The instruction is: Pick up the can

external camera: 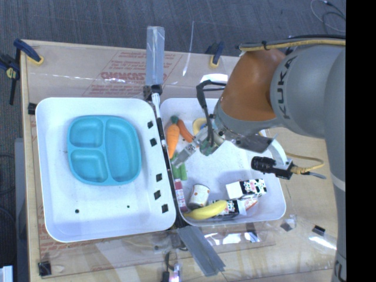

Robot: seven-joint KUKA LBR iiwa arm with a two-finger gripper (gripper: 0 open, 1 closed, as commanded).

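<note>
Arm (276,93) reaches in from right, wrist bent down over right bin (276,207). Claw (189,152) low beside carrot (173,138); grip state unclear. Can (200,194) lies just below claw, near banana (207,211).

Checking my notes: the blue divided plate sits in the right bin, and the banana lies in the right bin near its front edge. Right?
Not quite. The camera view shows the blue divided plate in the left bin. The banana does lie in the right bin near its front edge.

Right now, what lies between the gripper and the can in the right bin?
In the camera view, bare white bin floor separates the gripper from the can; a small green piece lies just left of that line.
</note>
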